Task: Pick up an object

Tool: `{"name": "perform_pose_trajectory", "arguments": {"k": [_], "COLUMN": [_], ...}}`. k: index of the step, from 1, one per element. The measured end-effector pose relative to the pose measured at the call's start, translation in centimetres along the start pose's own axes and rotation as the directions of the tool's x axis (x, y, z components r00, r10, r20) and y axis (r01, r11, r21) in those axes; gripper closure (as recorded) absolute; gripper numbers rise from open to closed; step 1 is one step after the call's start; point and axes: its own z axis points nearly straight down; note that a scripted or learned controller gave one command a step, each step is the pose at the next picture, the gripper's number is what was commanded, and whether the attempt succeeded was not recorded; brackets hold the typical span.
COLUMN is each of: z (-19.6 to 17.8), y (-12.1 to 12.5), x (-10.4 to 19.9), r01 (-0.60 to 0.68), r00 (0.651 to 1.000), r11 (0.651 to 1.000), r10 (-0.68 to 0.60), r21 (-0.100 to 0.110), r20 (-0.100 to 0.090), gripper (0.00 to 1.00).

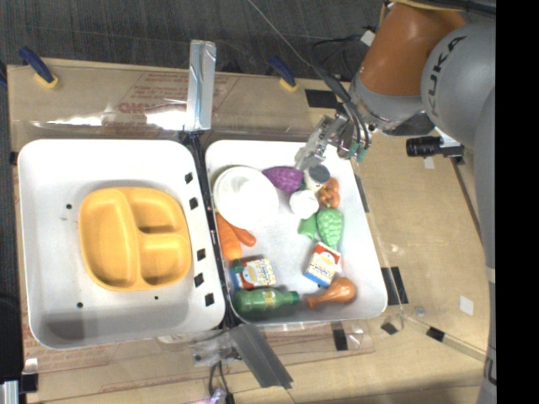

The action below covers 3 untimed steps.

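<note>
Overhead, the hand (316,160) hovers at the crowded right bin (370,251), its grip state impossible to tell; tightly packed toys near the purple toy (284,178) risk a slipped, glancing grasp.

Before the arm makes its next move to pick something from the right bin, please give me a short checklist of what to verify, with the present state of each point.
1. Gripper is over the right bin, near its far rim: ok.
2. Nothing is seen between the fingers, so no object is held yet: ok.
3. Fingers open enough for a grasp: cannot tell, they are too small and blurred.
4. A target lies close below the gripper: ok, the purple toy and a small white object are nearby.
5. Target stands free of its neighbours: not ok, the items crowd together beside the white bowl.
6. Yellow tray in the left bin is out of the way: ok.
</note>
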Motion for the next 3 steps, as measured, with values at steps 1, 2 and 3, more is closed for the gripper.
{"name": "perform_pose_trajectory", "arguments": {"k": [1, 2, 3], "z": [1.9, 2.8, -0.9], "y": [-3.1, -3.4, -2.1], "x": [3.7, 9.0, 11.2], "r01": [-0.129, -0.267, -0.384], "r00": [0.992, 0.964, 0.923], "r11": [0.992, 0.964, 0.923], "r10": [0.129, 0.267, 0.384], "r21": [0.001, 0.002, 0.0], "r20": [-0.005, -0.005, -0.001], "gripper": [1.0, 1.0, 1.0]}}
